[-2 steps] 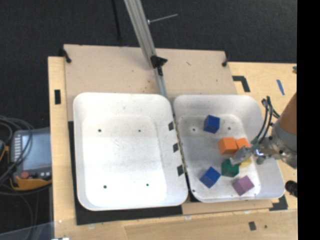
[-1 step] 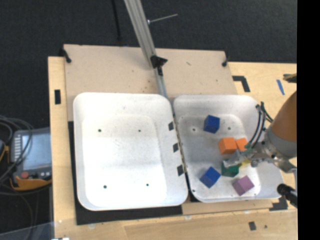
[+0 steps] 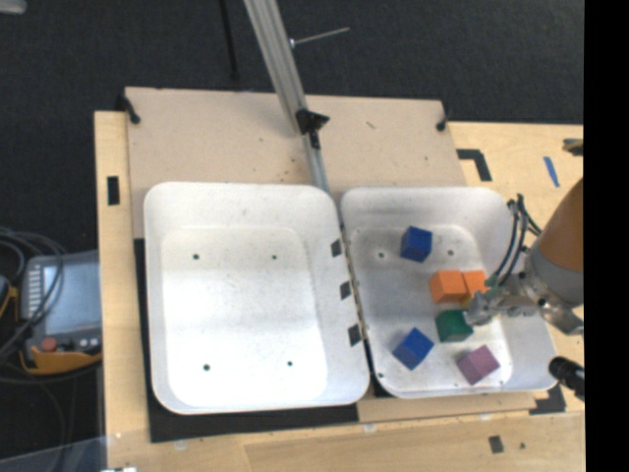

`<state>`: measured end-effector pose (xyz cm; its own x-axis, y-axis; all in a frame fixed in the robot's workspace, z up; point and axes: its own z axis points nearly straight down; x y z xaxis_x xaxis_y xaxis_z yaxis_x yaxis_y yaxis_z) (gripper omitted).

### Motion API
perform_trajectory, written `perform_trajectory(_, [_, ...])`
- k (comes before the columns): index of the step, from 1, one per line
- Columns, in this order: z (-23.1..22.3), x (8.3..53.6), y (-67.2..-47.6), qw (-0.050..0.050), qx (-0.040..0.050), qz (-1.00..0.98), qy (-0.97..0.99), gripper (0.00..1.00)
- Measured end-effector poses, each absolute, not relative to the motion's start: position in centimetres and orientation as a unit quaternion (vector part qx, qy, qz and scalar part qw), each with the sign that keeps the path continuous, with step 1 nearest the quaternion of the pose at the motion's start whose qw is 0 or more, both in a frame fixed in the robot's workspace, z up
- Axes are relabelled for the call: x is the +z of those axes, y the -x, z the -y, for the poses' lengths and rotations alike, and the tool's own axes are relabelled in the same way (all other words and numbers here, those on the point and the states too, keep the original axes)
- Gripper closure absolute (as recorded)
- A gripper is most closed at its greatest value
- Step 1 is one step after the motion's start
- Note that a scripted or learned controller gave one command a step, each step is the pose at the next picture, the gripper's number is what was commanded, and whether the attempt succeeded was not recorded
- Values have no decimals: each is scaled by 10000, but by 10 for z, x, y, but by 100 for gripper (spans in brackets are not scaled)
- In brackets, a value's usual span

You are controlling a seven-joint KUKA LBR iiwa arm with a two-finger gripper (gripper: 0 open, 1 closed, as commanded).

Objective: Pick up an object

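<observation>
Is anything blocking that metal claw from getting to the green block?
Nothing visible does. The gripper sits right at the green block's upper right edge in the right bin. The orange blocks crowd close just above, and a purple block lies just below.

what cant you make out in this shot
- Gripper: the fingers are too small and blurred in the camera view to tell how they stand, or whether they touch a block.
- Green block: its right side is hidden by the gripper.
- Arm: cut off by the right edge.
</observation>
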<state>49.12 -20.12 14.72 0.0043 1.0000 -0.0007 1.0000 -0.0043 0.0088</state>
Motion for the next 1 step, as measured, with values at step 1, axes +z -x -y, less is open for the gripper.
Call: perform_trajectory(1, [211, 197, -488, 38, 12, -7057, -7085, 100])
